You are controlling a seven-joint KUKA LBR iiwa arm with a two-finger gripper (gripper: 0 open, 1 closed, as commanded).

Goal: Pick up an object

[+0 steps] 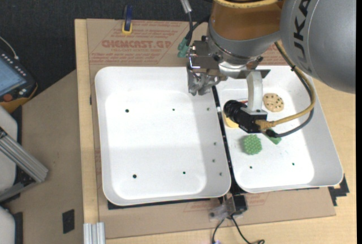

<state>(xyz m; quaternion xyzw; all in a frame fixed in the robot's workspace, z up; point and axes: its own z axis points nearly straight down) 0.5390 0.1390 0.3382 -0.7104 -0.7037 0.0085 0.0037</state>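
Over the divider [222,144] between the two bins, claw off to one side of the goods

So the claw [199,84] hangs at the far end of that seam, just over the edge of the left bin [147,146], and honestly I can't tell from this angle if it's wide or narrow. All the pickable stuff sits in the right bin [297,172], none of it touching the claw. That's one chocolate-chip cookie [274,102] out toward the far side, one green knobbly ball [252,144] nearer the middle, and one yellow bit [230,122] hugging the divider, mostly hidden and closest to the claw.
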